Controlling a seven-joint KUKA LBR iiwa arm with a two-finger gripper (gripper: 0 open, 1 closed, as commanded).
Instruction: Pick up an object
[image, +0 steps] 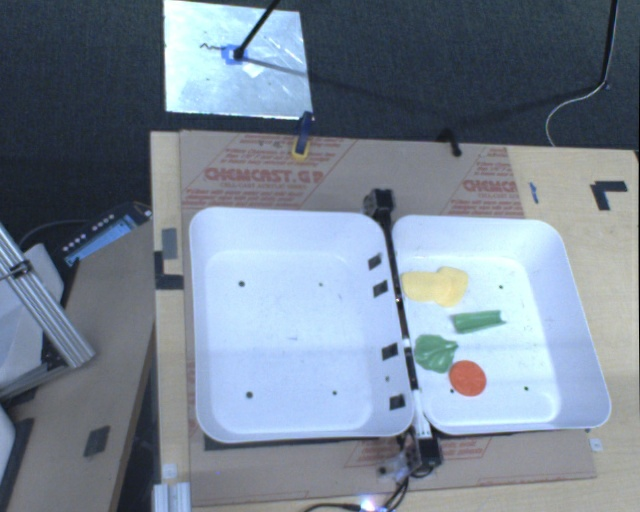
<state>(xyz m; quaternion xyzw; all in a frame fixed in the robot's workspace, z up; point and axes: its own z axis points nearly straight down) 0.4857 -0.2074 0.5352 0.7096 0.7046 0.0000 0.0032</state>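
Inside right bin (575, 300) lay yellow piece (436, 286), orange disc (467, 378); disc stood clearest, best approached vertically. Jaw state: cannot tell.

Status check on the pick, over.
Four items lie loose in right bin: yellow piece, green strip, green lump, orange disc. Nothing blocks them.

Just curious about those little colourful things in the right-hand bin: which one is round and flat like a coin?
The orange-red disc, nearest the bin's front edge. The yellow lump is irregular, one green piece is long and narrow, the other green piece leaf-shaped.
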